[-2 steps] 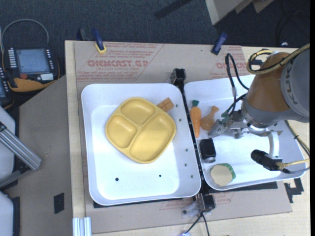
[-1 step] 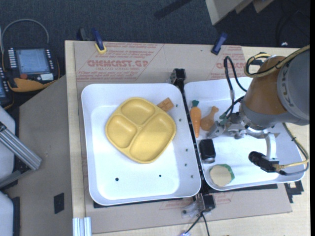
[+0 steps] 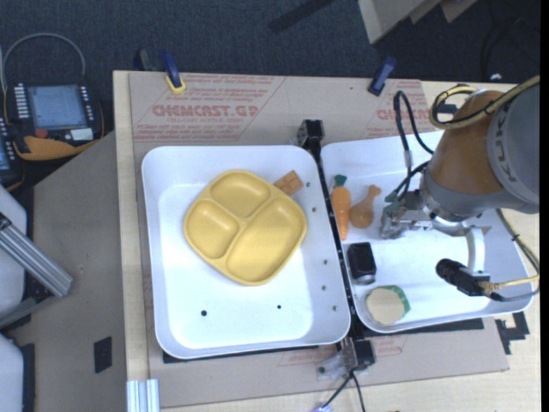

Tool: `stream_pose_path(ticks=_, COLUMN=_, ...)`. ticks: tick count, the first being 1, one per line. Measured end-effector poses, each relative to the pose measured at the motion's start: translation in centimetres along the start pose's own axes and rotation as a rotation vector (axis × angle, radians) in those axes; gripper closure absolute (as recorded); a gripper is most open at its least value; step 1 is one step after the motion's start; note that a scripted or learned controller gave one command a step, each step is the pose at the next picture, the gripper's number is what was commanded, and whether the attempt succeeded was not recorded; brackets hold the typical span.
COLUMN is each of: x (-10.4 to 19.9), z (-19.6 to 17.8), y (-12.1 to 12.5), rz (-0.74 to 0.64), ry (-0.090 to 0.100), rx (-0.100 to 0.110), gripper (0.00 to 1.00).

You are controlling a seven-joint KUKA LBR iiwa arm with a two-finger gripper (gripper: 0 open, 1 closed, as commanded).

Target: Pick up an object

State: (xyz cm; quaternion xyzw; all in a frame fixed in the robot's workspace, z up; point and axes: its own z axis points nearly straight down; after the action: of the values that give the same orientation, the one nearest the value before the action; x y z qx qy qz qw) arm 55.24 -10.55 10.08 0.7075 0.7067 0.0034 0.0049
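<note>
Right bin [image 3: 446,316], gripper [image 3: 396,223] above

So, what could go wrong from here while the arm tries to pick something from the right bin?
1. The carrot and the tan drumstick-shaped piece lie close together, so the gripper may nudge both and lift neither.
2. The carrot lies near the right bin's inner wall, which may block a finger.
3. The black block is close and could be knocked.

- Yellow divided plate [image 3: 246,227] in the white left bin [image 3: 163,256]
- Orange carrot [image 3: 340,209], green top
- Tan drumstick [image 3: 365,206]
- Black block [image 3: 361,261]
- Cream round piece [image 3: 386,305], green-edged
- Orange band [image 3: 463,153] on grey arm
</note>
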Motion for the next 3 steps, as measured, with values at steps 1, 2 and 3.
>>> stream_pose_path(ticks=1, x=0.7, z=-6.1, y=0.0, rz=-0.003, ry=0.001, rx=0.006, gripper=1.0)
stream_pose_path(ticks=2, x=0.4, z=-12.4, y=0.3, rz=-0.002, ry=0.0, rx=0.004, gripper=1.0)
stream_pose_path(ticks=3, x=0.3, z=-16.9, y=0.5, rz=-0.002, ry=0.001, rx=0.006, gripper=1.0)
